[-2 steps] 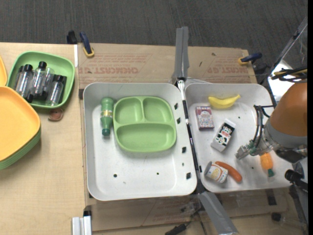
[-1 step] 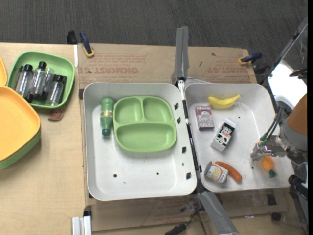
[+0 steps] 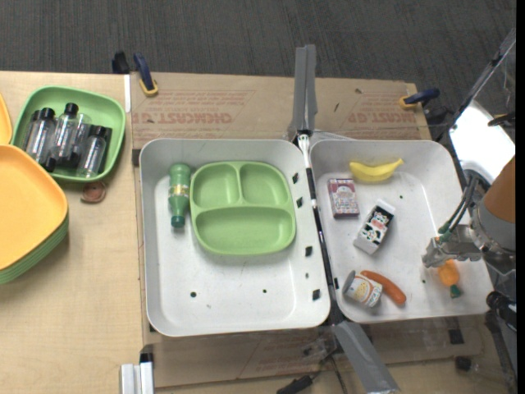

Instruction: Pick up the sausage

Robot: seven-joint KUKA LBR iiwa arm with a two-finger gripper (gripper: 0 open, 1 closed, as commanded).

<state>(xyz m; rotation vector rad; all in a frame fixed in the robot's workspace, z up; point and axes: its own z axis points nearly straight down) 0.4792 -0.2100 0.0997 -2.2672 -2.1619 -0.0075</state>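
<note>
Take the right bin as your landmark: the sausage lies on its floor near the front edge, tilted, with its left end touching a small can lying on its side. You find the gripper low over the bin's right side, well apart from the sausage, just above a small orange piece; you cannot tell from here how its claw stands. Further back in the same bin sit 1 banana, 1 red card box and 1 cow-print carton. Left of this bin, the other bin holds a green divided plate and a green bottle.
</note>
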